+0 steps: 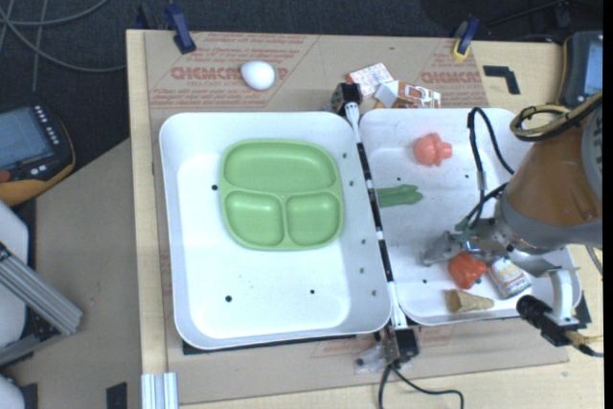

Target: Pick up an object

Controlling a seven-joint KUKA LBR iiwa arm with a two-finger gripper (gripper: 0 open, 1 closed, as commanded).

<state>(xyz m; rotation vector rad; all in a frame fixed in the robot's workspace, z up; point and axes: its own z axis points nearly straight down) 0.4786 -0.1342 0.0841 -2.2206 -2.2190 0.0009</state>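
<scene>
We see the gripper (466, 249) low in the right bin (436, 196), its grey metal fingers just above and touching a red-orange object (466, 271), but we cannot tell if they are apart or closed on it. Just beside this object lie a small white packet (510, 277) and a tan wedge-shaped piece (468, 302), while a green flat piece (397, 196) and a pink-orange lumpy object (432, 148) lie further up in the same bin. In the left bin (192, 235) we see a green divided plate (283, 193), and a white egg-like ball (258, 74) rests on the bench behind it.
</scene>
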